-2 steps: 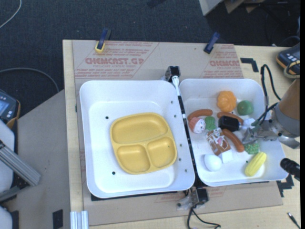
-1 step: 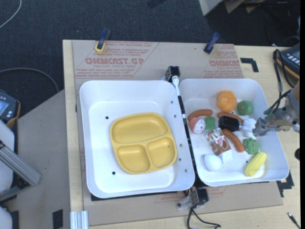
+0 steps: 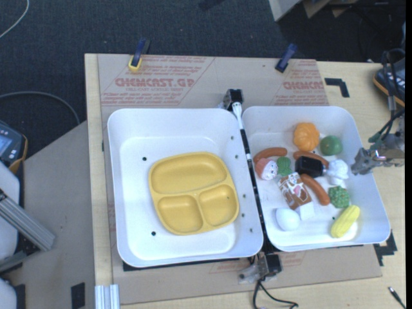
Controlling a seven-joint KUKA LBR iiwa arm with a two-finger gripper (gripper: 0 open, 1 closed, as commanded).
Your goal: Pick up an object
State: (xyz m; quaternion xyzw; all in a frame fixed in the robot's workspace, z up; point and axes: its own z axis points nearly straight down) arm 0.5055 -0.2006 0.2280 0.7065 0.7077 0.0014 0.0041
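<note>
Yellow moulded tray fills left bin; end effector state unclear beside toys.

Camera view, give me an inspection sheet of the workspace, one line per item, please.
Surface: bench with cardboard sheet, bearing left bin and right bin side by side.
Job's things: toy foods crowd the right bin, including orange, green ball, corn cob, white egg.
Clutter: yellow divided tray in the left bin.
Grippers: tool at the right bin's right rim; finger state unclear.
Cables: wire below the bins; cable on the floor, left.
Surroundings: dark carpet; two clamps on the bench's far edge.
</note>
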